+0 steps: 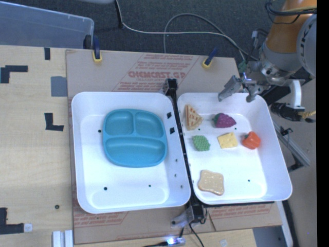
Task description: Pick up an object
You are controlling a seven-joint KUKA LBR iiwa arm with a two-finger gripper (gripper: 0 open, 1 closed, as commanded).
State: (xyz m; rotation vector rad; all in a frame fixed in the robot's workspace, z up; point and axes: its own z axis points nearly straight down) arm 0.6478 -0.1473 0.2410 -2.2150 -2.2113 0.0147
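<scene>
Nearby — grapes (224, 120), waffle (193, 117) — gripper (238, 90) apart.

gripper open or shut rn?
Open. The gripper hangs over the right bin's far rim, jaws spread apart with nothing between them.

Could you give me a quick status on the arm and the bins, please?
Tool open, above right bin's far rim, holding nothing. Six toy foods loose in that bin; purple grapes nearest. Blue tray in left bin. Nothing in the way.
</scene>
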